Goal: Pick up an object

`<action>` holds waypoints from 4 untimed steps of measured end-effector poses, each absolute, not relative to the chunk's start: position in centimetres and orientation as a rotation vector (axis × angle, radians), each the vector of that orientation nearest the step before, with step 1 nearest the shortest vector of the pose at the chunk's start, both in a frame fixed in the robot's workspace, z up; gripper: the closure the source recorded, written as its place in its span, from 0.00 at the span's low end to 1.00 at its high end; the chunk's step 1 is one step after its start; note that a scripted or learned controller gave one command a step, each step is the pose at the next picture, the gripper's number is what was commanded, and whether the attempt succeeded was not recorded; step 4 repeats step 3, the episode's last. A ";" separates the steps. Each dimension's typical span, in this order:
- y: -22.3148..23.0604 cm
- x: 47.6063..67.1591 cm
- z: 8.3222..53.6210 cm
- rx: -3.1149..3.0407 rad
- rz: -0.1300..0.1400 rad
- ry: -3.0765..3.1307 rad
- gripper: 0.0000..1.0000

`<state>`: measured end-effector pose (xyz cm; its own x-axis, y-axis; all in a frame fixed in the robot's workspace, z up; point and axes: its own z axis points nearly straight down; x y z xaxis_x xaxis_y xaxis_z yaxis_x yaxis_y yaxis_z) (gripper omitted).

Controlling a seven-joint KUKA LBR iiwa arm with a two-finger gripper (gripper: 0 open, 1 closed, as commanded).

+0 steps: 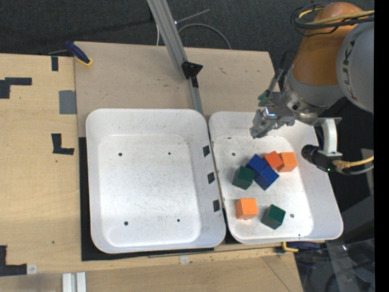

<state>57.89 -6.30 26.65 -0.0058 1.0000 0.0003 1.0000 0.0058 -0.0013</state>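
The right bin holds several small blocks. A blue block lies in the middle, with a dark green block touching its left side. Two orange blocks sit together just right of the blue one. A separate orange block and a second dark green block lie nearer the front. My gripper hangs over the bin's far edge, above and behind the blue block, with nothing seen between its fingers.
The left bin sits beside the right one, with black clips along their shared edge. A slanted metal pole crosses the bench behind the bins. Cables hang off the arm at the right.
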 end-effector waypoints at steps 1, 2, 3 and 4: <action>-1.4 60.0 24.7 -2.213 0.002 -2.227 1.00; 4.2 62.3 23.3 -2.213 0.000 -2.227 1.00; 8.4 65.5 23.2 -2.215 -0.001 -2.227 1.00; 8.4 65.5 23.2 -2.215 -0.001 -2.227 1.00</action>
